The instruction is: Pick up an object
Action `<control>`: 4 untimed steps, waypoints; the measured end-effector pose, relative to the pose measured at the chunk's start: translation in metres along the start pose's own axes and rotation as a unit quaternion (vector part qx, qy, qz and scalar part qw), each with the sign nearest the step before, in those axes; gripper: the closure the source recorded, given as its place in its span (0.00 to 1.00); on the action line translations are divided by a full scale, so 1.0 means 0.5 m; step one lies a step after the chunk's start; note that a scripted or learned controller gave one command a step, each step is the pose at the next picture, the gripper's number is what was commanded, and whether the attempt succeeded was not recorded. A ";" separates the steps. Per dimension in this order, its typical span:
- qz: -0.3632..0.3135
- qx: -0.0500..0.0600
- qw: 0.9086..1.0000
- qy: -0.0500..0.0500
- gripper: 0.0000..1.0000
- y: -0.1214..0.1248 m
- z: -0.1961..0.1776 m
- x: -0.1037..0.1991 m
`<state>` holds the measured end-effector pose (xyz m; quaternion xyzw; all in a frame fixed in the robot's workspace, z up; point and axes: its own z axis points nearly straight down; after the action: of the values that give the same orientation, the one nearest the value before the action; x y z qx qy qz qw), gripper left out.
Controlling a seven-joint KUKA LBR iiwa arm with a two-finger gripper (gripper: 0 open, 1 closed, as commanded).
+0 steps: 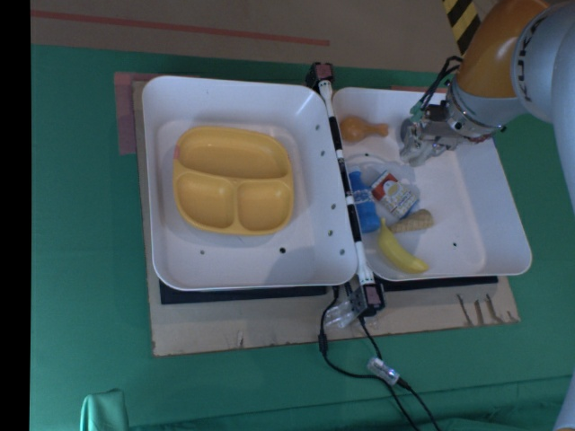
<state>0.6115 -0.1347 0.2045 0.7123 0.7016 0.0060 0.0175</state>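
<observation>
the hand point(420, 144) is seen low over the far part of the right bin point(485, 214); whether it is open cannot be told. a banana point(400, 251), cone point(411, 222), carton point(391, 194) and drumstick point(361, 129) are spread beside it. a yellow tray point(234, 180) is set in the left bin point(180, 259).

Single fixed camera above the bench, looking down at a slant, moderately far. Left bin point(162, 241) and right bin point(485, 223) both in frame; arm point(530, 52) enters from the right.
</observation>
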 end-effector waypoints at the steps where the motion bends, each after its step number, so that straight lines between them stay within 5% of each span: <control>1: 0.000 0.000 1.000 0.000 0.00 0.000 0.000 0.000; 2: -0.004 0.006 1.000 0.003 0.00 -0.062 0.030 0.071; 3: 0.000 -0.001 1.000 0.001 1.00 -0.055 -0.002 0.062; 4: 0.000 -0.001 1.000 0.001 0.00 -0.055 -0.002 0.063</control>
<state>0.5843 -0.1030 0.2041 0.7124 0.7015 0.0074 0.0179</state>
